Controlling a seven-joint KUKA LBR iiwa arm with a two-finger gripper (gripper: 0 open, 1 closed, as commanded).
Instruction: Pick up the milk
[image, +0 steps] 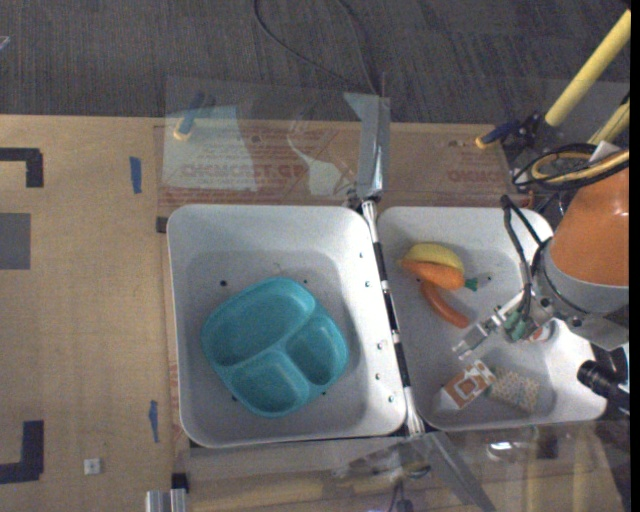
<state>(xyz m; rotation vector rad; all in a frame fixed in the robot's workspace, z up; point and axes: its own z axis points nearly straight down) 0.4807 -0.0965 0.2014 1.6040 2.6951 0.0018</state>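
The milk (468, 386) is a small brown and white carton lying near the front wall of the right bin (560, 405). My gripper (479, 337) hangs just above and slightly behind it, reaching in from the right below the arm's orange band. Its two thin fingers (468, 347) stand apart, open, with nothing between them. There is a small gap between the fingertips and the carton.
A yellow fruit (436, 256) and two orange carrot-like pieces (444, 302) lie at the back of the right bin. A speckled beige packet (516, 391) lies right of the milk. The left bin (200, 250) holds a teal divided plate (275, 346).
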